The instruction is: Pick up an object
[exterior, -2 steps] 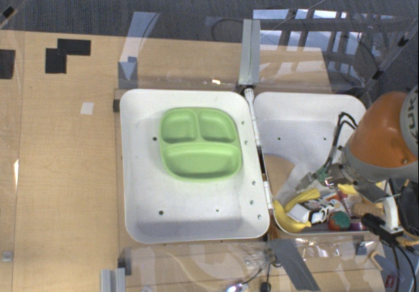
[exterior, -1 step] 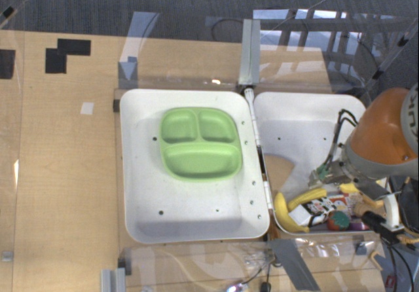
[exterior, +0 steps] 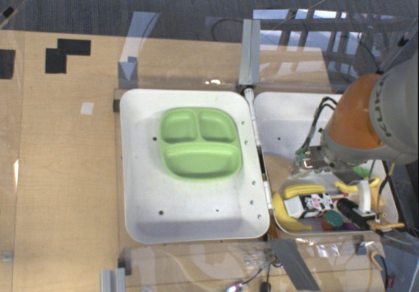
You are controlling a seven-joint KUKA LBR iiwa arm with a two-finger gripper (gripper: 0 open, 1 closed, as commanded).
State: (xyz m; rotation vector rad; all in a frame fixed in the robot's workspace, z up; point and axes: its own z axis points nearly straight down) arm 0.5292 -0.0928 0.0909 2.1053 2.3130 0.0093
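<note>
The right bin (exterior: 281, 124) holds a pile of small objects at its near end. Among them are a yellow banana (exterior: 285, 211), a white packet with red print (exterior: 317, 203), a teal round piece (exterior: 333, 219) and a yellow-and-white piece (exterior: 363, 195). My gripper (exterior: 306, 161) hangs below the orange wrist band (exterior: 353, 120). It sits low in the right bin, just behind the pile and above the banana's far end. I see nothing held in it.
A green divided plate (exterior: 200, 143) lies in the left bin (exterior: 141, 173). A metal divider rail (exterior: 258, 153) separates the two bins. The arm's grey body (exterior: 399, 107) covers the right bin's far right side. Cables run along the bench's near edge.
</note>
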